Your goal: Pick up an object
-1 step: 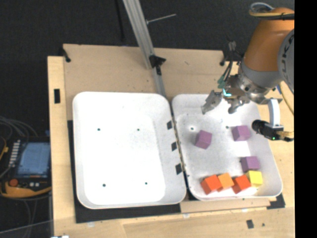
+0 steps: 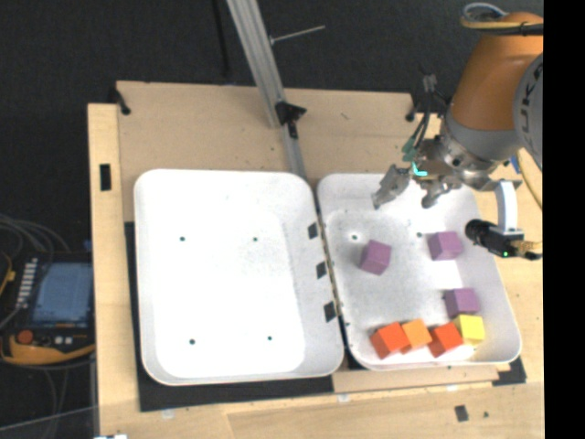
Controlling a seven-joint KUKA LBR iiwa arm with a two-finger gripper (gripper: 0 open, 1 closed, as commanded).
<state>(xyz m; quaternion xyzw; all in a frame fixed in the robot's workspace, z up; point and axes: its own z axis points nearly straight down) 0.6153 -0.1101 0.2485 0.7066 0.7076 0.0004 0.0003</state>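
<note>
Purple blocks (image 2: 375, 256) lie loose in the right bin (image 2: 340, 210) — one near its middle, others toward the right wall, orange and yellow ones along the near edge. Gripper (image 2: 408, 188) hovers over the far end, fingers spread, seemingly empty. Approach stage — next comes a descent onto one block.

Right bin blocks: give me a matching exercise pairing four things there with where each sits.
Things:
1. yellow block
2. gripper
3. purple block nearest the divider
4. orange block at the left of the row

Places:
A. above the bin's far edge
B. near corner by the divider
C. near right corner
D. middle of the bin's left half

Pairs: 1-C, 2-A, 3-D, 4-B
</note>
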